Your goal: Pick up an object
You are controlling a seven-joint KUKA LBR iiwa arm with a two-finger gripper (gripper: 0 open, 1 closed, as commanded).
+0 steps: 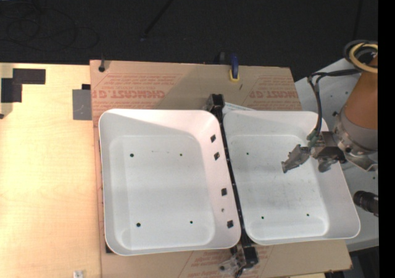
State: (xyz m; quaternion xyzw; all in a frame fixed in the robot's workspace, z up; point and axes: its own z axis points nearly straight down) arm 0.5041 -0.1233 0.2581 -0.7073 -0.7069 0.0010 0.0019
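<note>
The end effector (295,160) is seen over the right bin (333,224), at three o'clock; its grip state cannot be told

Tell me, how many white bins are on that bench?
2. The left bin sits mid-bench; the right bin lies beside it, their inner edges meeting, with the gripper over it. No more seem hidden.
</note>
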